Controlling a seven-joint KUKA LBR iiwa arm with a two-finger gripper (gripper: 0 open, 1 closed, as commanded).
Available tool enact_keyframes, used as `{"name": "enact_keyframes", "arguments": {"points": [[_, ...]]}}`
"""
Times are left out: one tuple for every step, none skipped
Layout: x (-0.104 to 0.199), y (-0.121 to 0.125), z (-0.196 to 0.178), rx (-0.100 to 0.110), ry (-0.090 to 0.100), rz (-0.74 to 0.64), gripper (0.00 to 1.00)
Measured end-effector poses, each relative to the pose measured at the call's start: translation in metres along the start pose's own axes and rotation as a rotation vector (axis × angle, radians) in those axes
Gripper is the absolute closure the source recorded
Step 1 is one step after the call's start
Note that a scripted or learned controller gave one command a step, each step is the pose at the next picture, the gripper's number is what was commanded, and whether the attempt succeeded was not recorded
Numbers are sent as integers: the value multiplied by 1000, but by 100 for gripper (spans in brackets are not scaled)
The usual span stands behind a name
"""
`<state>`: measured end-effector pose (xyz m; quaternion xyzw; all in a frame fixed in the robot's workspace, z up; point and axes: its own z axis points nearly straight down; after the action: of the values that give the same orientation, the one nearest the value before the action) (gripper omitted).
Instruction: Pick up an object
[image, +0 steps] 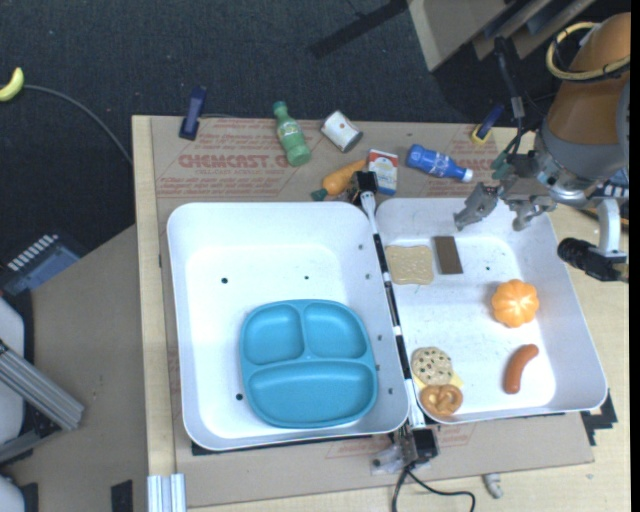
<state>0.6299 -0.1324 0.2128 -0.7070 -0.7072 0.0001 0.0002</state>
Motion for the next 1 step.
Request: {"name": "enact_keyframes", "arguments": {"points": [[-49,-48,92,2,-1,1,0]]}}
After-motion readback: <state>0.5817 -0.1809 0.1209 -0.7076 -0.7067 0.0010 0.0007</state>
